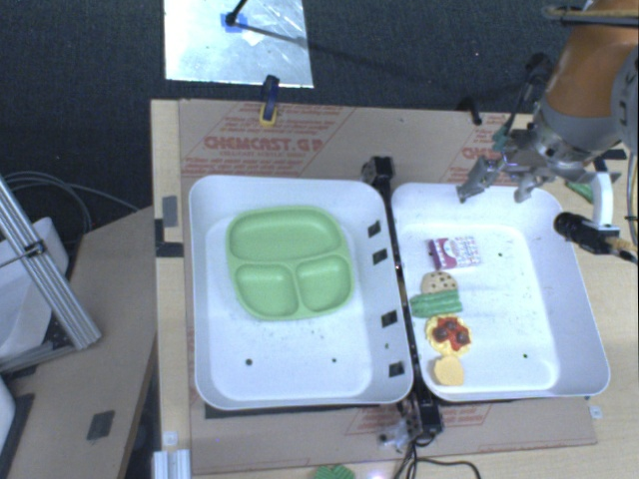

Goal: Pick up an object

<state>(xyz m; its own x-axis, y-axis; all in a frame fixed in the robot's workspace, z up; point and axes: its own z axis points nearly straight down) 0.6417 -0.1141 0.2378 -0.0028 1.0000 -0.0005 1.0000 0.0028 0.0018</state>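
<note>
The right bin point(559, 297) holds several small items in a column. A pink and white packet point(454, 252) lies uppermost. Below it sit a cookie-like piece point(438, 283), a green strip point(436, 303), a yellow piece with a red top point(449, 334) and a yellow piece point(448, 370). My gripper point(496, 188) hangs above the far rim of the right bin, up and to the right of the packet, with its two fingers spread apart and nothing between them.
The left bin point(210, 367) carries a green three-compartment tray point(290, 262). Black clips run along the divider point(389, 287) between the bins. A shiny metal sheet point(238, 28) lies beyond the bench, and a yellow-and-blue clamp point(269, 101) sits at the board's far edge.
</note>
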